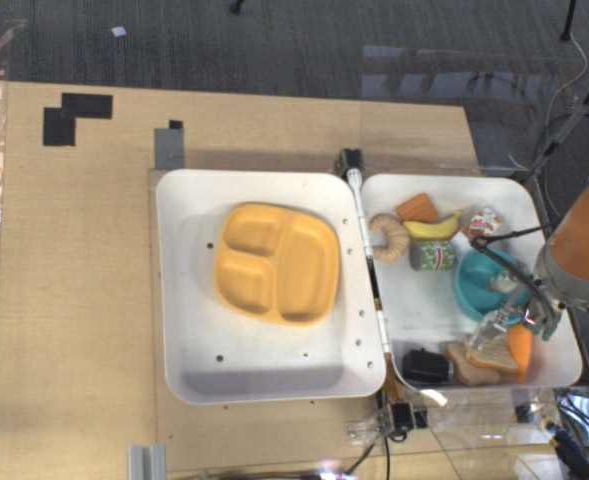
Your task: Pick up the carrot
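The carrot [520,350] is a short orange piece lying in the right bin [549,228], near its front right corner and beside a slice of bread [477,361]. My gripper [517,325] reaches in from the right and sits right over the carrot's upper end. Its fingers are spread, one towards the bread and one towards the bin's right wall. The gripper is open, and the carrot rests on the bin floor. The arm's orange band [586,236] is at the right edge.
The right bin also holds a blue bowl [477,286] just behind the gripper, a small can [434,257], a banana [431,229], a bagel [389,237], an orange wedge [417,209] and a black object [426,366]. A yellow divided plate [276,263] lies in the left bin [179,368].
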